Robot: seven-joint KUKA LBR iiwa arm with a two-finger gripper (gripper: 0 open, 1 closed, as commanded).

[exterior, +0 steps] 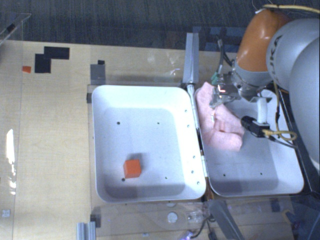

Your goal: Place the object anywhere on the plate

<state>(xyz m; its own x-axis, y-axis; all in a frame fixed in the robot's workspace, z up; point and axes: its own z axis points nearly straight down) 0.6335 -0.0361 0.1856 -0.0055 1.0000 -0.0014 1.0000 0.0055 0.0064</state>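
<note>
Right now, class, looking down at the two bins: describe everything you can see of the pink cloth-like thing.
The pink cloth looks soft and fuzzy, like fleece or a towel, pale pink and crumpled into a lumpy heap with folds. It lies in the right bin, in its upper-left part, pressed against the wall beside the left bin. The arm's gripper sits over its upper edge; whether it grips the cloth cannot be told.

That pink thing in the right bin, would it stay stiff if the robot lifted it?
Probably not. The pink cloth lies crumpled in soft folds, so it would likely droop and hang. It looks light, and a push would probably bunch it up against the right bin wall rather than slide it.
</note>
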